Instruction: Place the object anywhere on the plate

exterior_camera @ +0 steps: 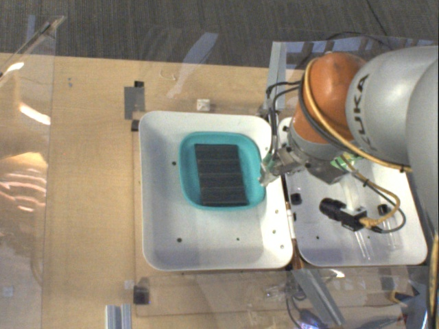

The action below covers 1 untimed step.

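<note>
A teal plate (255, 157) with rounded corners lies in the left white bin (161, 211), towards its upper right. A dark, ridged rectangular object (221, 175) rests flat on the middle of the plate. My gripper (266, 172) hangs at the plate's right rim, just above the wall between the two bins, to the right of the dark object and apart from it. The grey arm with its orange band (329, 88) covers the upper part of the right bin (411, 245). Nothing shows in the gripper's grasp.
A small white cube (202, 104) sits on the wooden bench just behind the left bin. A black bracket (137, 98) stands at that bin's far left corner. Bare white floor shows around the plate on its left and front.
</note>
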Motion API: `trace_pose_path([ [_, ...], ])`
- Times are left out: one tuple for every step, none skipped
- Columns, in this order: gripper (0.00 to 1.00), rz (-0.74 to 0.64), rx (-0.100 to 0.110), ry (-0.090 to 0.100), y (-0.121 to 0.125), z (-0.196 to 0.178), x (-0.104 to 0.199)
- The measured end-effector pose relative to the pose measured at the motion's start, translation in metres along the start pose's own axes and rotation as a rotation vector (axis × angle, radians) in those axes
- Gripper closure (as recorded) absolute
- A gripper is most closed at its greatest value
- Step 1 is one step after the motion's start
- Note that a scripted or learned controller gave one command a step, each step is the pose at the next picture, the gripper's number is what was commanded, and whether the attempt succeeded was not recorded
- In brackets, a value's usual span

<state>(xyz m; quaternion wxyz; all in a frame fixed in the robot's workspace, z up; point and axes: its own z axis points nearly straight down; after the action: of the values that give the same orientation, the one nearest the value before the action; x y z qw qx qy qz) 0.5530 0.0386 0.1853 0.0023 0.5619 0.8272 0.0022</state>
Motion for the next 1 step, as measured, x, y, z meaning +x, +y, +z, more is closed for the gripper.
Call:
trace_pose_path([
  [0.0,0.001,0.0,0.0,-0.0001,0.0,-0.0004],
])
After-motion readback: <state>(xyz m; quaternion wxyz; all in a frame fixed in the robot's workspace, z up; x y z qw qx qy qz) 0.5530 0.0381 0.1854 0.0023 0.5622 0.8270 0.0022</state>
